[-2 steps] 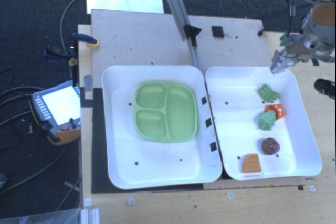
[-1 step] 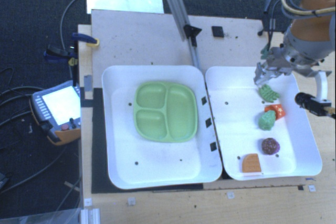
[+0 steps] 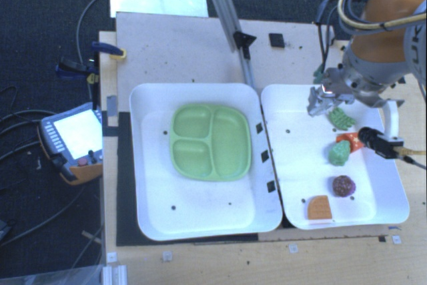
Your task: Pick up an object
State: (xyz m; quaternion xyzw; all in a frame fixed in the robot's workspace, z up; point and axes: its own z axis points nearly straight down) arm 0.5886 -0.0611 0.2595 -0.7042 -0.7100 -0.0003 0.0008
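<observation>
Two white bins are sitting side by side on the table.
Nearest the table's front edge, in the right bin, an orange block is lying, then a dark red ball, a green lump and a leafy green piece. The gripper is hovering at that bin's far end; whether its fingers are parted is unclear. A green divided plate is resting in the left bin.

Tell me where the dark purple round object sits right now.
In the camera view, the dark purple round object lies in the right bin, toward its near right corner, just below the light green lump and up-right of the orange block.
</observation>
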